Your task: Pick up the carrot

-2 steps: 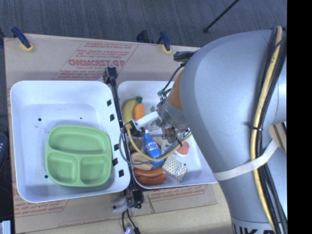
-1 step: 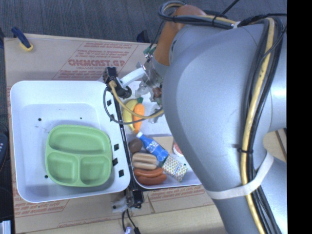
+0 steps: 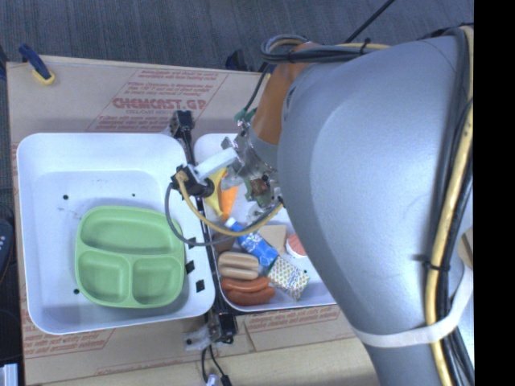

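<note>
The carrot (image 3: 228,199) is a small orange piece in the right bin (image 3: 211,146), near that bin's left wall, partly hidden under the gripper. My gripper (image 3: 238,182) hangs low in the right bin, directly over and against the carrot's upper end. Cables and the wrist's own parts cover the spot where the two meet. The big grey arm (image 3: 370,183) with its orange band (image 3: 273,103) covers most of the right bin.
In the left bin (image 3: 40,215) lies a green compartment plate (image 3: 129,256). The right bin's near end holds a hot dog in a bun (image 3: 240,264), a sausage (image 3: 246,291), a blue packet (image 3: 257,251) and a patterned packet (image 3: 287,278). A yellow item (image 3: 213,205) lies beside the carrot.
</note>
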